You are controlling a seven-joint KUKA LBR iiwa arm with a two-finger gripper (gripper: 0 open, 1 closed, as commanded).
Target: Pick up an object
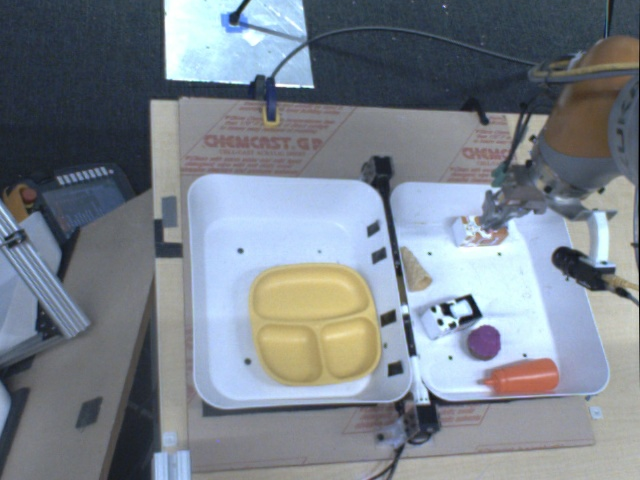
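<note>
Fingers: the gripper (497,215) is low over the far part of the right bin (575,313), right above a small packet (474,232); from this slant I cannot tell whether the fingers are apart or together, nor whether they touch the packet.
Why there: the packet lies alone near the far wall, with bare floor around it, so it looks like the chosen target and an easy one to reach from above.
Packet: flat on the bin floor, just below and left of the fingers; its long axis runs roughly left to right, slightly tilted.
Cone (415,267): nearer the camera and left of the fingers, by the divider; tip points away from the camera.
Black-and-white toy (451,315), purple ball (484,341): well toward the camera from the fingers, close together.
Orange bottle (520,375): farthest from the fingers, lying on its side along the near wall, long axis left to right.
Yellow tray (313,322): in the left bin (225,218), well apart from the fingers.
Desk (165,168): carries both bins.
</note>
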